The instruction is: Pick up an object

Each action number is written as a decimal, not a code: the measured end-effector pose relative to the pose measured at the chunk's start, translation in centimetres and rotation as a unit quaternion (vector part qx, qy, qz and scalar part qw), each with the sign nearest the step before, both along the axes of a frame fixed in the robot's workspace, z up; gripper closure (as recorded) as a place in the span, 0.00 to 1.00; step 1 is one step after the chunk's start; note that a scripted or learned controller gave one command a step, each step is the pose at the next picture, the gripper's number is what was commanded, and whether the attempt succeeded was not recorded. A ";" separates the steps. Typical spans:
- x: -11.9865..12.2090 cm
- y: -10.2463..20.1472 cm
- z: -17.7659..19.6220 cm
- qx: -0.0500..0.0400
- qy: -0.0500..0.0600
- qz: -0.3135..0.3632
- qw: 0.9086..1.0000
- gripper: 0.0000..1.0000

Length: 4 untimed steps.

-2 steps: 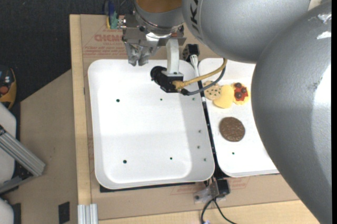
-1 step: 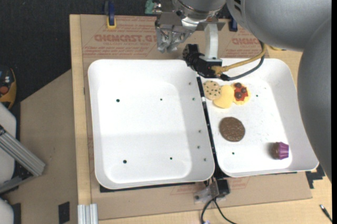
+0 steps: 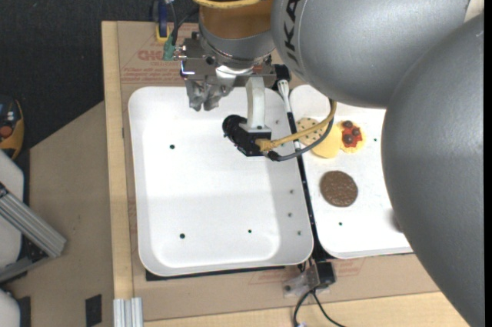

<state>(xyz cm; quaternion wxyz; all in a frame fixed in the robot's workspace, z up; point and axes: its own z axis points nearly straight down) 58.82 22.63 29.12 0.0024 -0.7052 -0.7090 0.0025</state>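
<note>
My gripper (image 3: 204, 97) hangs over the far edge of the left bin (image 3: 154, 164), near its back left corner, with nothing visible in it. The objects lie in the right bin (image 3: 361, 241): a brown round disc (image 3: 339, 188), a yellow piece topped with red (image 3: 344, 139), and a tan speckled piece (image 3: 307, 126) beside it, partly behind a yellow cable. The gripper is well to the left of all three.
The large grey arm covers the upper right of the view and much of the right bin. The bins rest on a brown board (image 3: 115, 125). A pale metal rail (image 3: 31, 229) lies off the board at the left.
</note>
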 end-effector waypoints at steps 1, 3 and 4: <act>6.9 -0.2 0.4 0.001 -0.007 -0.003 1.000 1.00; 7.7 0.1 -1.0 0.000 0.001 0.000 1.000 1.00; 7.9 -5.0 4.5 0.000 -0.007 -0.005 1.000 1.00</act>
